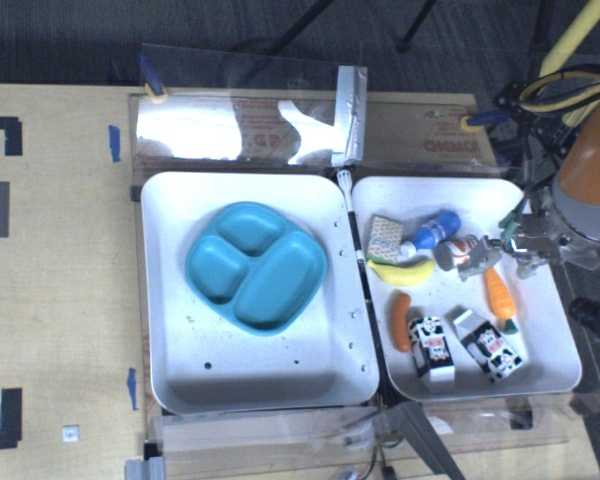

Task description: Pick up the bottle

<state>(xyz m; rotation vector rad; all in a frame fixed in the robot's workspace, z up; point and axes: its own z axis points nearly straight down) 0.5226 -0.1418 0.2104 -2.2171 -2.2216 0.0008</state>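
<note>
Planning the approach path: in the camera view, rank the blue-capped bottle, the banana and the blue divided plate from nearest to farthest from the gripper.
1. Blue-capped bottle: right bin, just left of the gripper.
2. Banana: right bin, farther left, below the bottle.
3. Blue divided plate: left bin, well across the divide.

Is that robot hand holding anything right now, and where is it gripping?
It cannot be told. The hand is over the right bin, just right of the bottle, but the view is too blurred to show a hold.
</note>
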